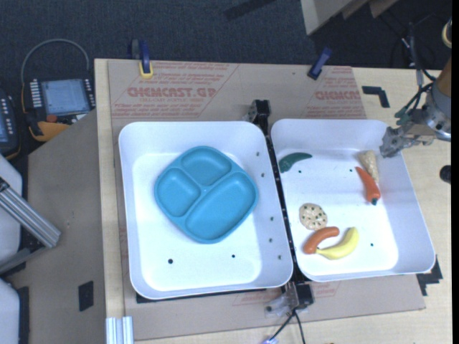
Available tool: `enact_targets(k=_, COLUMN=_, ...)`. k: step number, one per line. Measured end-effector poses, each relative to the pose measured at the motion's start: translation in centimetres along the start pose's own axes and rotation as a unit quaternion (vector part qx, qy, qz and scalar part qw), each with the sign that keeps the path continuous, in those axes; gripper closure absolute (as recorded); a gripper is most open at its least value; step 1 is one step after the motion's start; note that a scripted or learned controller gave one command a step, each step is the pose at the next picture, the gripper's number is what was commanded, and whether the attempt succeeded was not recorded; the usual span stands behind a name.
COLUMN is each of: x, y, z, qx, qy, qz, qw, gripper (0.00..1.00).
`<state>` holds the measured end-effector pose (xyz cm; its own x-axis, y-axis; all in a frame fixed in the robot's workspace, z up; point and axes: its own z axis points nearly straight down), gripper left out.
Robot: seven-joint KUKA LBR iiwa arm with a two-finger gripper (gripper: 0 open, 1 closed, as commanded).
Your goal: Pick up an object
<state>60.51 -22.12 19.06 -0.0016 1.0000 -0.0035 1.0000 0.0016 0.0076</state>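
From my remote station, the gripper [392, 143] hangs over the far right rim of the right bin [409, 264]; I cannot tell how it is set or whether it has hold of anything. Just inward of it lies a pale bread piece [369, 163] touching a carrot [368, 185] below. Farther off, toward me, a cookie [313, 215], sausage [320, 239] and banana [341, 244] cluster together. A green pepper [293, 160] lies by the divider. Open white floor spreads between. Beyond, the left bin [143, 264] bears a blue divided plate [206, 193].
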Motion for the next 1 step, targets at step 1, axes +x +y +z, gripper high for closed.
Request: enact_targets(k=1, x=-0.07, y=0.20, z=-5.28, qx=0.000, qy=0.000, qz=0.000, qw=1.0000, gripper=1.00)
